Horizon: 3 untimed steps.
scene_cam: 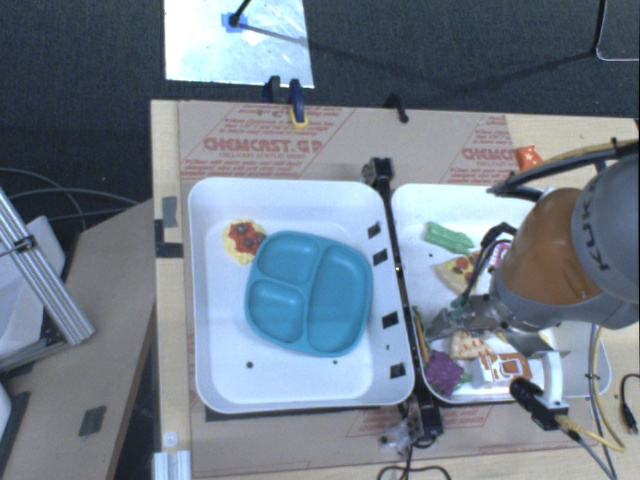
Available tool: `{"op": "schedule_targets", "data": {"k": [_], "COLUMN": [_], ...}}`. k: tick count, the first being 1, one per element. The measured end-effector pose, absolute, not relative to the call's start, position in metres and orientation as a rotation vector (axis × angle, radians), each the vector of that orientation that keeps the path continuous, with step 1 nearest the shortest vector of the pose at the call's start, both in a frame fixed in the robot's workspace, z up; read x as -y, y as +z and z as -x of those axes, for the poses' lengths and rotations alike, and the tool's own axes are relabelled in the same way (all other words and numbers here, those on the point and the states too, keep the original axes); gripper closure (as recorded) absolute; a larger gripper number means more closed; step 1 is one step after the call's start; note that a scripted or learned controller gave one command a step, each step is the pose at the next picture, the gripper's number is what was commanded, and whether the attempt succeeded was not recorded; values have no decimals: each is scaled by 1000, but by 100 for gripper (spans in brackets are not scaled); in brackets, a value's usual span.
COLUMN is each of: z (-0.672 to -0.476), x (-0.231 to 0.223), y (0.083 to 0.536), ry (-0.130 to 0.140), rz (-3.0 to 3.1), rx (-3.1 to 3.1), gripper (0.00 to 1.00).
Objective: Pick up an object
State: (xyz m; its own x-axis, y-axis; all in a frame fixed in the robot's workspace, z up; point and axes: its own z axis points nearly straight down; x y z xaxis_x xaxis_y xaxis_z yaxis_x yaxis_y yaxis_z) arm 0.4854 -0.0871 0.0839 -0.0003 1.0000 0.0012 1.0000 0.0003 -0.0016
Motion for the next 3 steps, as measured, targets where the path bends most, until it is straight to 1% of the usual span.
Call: {"op": "schedule_targets", "data": {"k": [1, 2, 3], "z": [-488, -568, -549], "x": [88, 26, -27], "y": [95, 190, 217], "ry": [-4, -20, -7], "rz": [2222, 2214, 2210], "rx": [2224, 2244, 2233], "gripper": [100, 100, 100]}}
